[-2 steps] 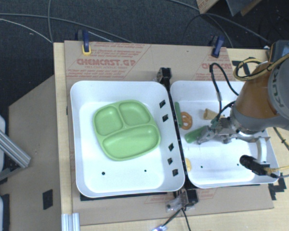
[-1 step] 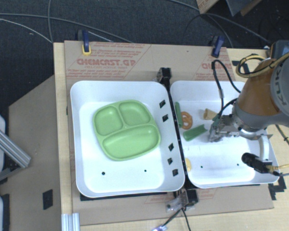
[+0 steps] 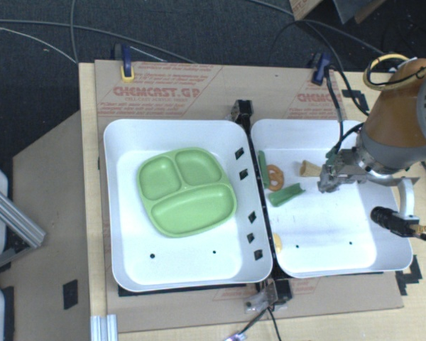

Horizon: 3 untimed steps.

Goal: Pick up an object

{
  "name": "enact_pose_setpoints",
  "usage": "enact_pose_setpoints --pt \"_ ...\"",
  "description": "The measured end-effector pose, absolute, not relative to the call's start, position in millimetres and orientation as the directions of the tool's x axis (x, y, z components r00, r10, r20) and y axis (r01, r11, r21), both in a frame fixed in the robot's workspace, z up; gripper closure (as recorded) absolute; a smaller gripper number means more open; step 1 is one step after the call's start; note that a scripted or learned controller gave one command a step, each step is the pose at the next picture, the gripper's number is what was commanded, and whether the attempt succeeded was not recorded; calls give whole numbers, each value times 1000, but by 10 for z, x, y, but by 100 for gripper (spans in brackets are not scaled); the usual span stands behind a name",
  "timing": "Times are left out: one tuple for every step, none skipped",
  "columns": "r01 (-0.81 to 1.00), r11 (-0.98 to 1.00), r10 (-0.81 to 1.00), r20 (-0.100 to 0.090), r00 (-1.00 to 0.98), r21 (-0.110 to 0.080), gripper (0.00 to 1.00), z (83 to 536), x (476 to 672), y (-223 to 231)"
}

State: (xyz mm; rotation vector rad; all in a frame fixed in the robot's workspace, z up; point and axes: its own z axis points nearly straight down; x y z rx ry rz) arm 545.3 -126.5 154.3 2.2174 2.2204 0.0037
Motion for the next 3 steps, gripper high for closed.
enact_pose_setpoints --pt "1000 2 1000 -1 -2 5 100 2072 5541 -1194" --pt "1000 1 1000 -1 -1 5 100 2513 5551 -1193" --pt "1000 4 1000 2 -4 -2 100 2403 5551 -748"
